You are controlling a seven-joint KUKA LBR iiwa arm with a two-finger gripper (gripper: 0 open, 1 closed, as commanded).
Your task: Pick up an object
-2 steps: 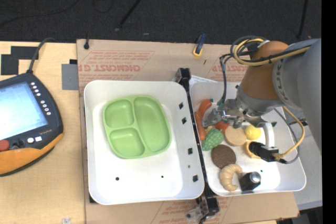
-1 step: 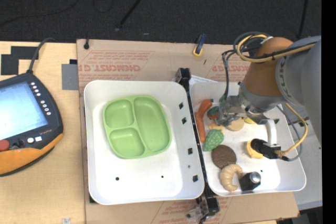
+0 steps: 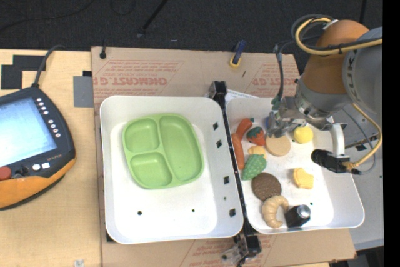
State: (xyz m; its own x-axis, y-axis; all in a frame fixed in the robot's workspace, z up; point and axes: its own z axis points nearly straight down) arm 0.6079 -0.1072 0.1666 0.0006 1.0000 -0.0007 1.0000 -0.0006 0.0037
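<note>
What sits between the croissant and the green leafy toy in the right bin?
In the camera view, a dark brown round patty lies between the croissant and the green leafy toy.

The arm is grey with a rounded orange band above the wrist. Yellow and black cables loop over it, and its metal gripper looks dark grey.

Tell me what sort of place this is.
Most likely a robotics lab bench set up for grasping trials. A robot arm reaches over two white bins; the right bin holds toy food such as a croissant, and a teach pendant lies on the left, with loose cables behind the bench.
</note>
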